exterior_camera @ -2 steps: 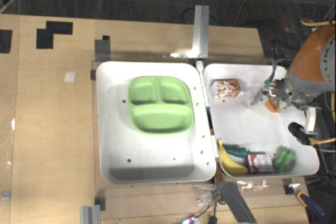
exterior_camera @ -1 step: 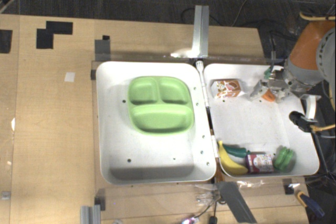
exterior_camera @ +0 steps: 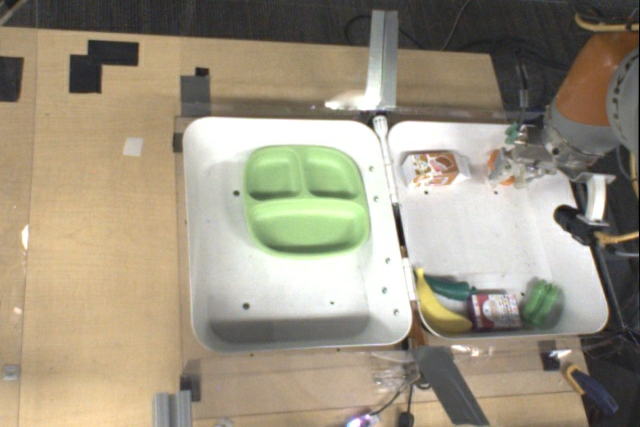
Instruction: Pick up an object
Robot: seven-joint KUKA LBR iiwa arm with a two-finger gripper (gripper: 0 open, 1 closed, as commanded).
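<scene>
gripper (exterior_camera: 517,158) at right bin's (exterior_camera: 500,235) 1 o'clock, grip state unclear | banana (exterior_camera: 440,307) at 7 o'clock, long axis 11-to-5 | bottle (exterior_camera: 495,308) lying 9-to-3

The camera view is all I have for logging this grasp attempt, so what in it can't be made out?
- The two-finger gripper: too small and cluttered to tell its finger state, or whether the small orange thing at it is held.
- The small white-and-red packet: print too small to read.
- The yellow banana, dark red bottle and green ridged object: bunched together, partly overlapping.
</scene>
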